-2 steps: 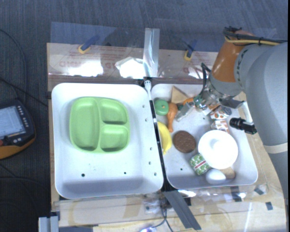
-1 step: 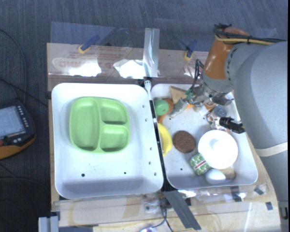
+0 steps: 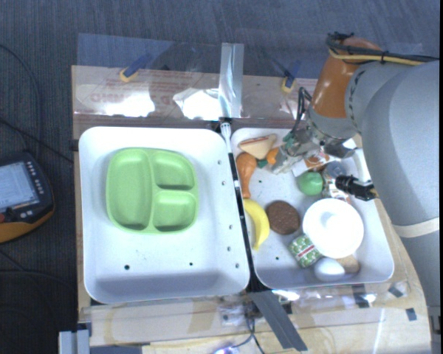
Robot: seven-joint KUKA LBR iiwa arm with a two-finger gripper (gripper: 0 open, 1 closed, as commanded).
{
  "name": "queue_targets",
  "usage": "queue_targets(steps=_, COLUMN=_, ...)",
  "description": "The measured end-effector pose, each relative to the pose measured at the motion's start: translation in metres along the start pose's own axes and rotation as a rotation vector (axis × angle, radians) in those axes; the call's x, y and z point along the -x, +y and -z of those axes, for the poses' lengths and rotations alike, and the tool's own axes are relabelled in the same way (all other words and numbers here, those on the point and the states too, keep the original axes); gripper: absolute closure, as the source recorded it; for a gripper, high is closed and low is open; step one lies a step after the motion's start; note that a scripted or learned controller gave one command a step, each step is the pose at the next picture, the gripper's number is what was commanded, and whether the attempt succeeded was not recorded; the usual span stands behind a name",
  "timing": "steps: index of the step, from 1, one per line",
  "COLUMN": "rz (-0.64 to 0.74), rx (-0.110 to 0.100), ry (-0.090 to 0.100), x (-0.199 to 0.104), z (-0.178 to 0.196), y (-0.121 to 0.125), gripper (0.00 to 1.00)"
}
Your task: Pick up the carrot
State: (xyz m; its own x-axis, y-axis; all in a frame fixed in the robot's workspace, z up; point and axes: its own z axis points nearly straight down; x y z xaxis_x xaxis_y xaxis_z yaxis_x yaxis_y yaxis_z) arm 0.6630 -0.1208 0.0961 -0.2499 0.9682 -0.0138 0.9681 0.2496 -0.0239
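The carrot (image 3: 245,171) is an orange tapered piece lying against the left wall of the right bin (image 3: 376,271), just below a tan sandwich wedge (image 3: 257,146). My gripper (image 3: 298,149) hangs low over the back of the right bin, a short way right of the carrot and apart from it. It is among small items near a green apple (image 3: 310,182). The orange wrist band (image 3: 332,80) rises above it. Nothing shows in the gripper's hold.
The right bin also holds a banana (image 3: 258,224), a brown round cookie (image 3: 283,217), a white bowl (image 3: 333,227), a patterned can (image 3: 304,249) and a white egg (image 3: 328,268). The left bin (image 3: 103,271) holds a green divided plate (image 3: 152,190).
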Motion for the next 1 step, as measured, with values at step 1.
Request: queue_targets(steps=1, rz=-0.109, rx=0.032, ry=0.011, x=-0.0643, z=0.1345, y=0.0223, gripper=1.0)
